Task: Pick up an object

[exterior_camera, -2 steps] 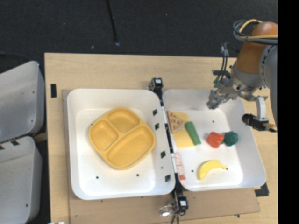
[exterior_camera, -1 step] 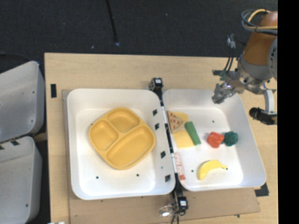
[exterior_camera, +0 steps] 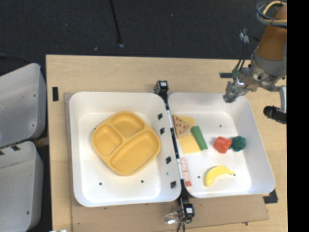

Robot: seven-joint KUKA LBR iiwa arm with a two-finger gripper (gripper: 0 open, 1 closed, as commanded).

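Wooden bench (exterior_camera: 120,74) bearing two white bins (exterior_camera: 79,129), dark carpet (exterior_camera: 145,18) behind.

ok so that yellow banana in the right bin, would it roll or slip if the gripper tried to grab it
The banana looks like smooth moulded plastic, so it may slip between narrow fingers. Its curved shape makes it likelier to pivot or rock than to roll away. It lies apart from the other items with bare bin floor around it, so a nudge would probably just slide it.

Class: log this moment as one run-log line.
gripper: over right bin's far rim | holding: nothing seen | banana, red piece: untouched
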